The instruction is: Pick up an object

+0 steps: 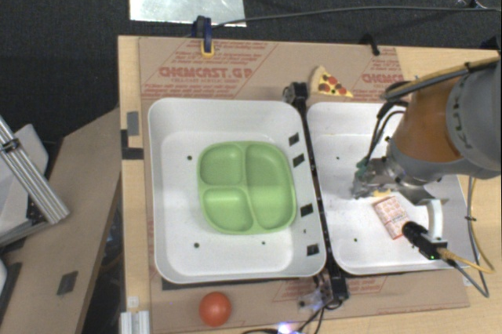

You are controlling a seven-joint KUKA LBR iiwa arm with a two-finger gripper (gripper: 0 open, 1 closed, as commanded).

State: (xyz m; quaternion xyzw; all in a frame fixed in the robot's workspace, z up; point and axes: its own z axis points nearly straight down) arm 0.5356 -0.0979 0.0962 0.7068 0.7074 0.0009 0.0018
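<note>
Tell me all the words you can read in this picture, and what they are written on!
"CHEMCAST GP", in red letters on the brown paper-covered sheet behind the left bin.
The same red print, partly cut off by the arm, on the sheet behind the right bin: not readable in full.
The smaller red lines under those words: too blurred to read.
The small packet in the right bin: printing too small to read.

Green divided plate (246, 186); white bins (169, 168); orange ball (215, 308); pepperoni-spotted yellow pizza slice (330, 83).
</note>
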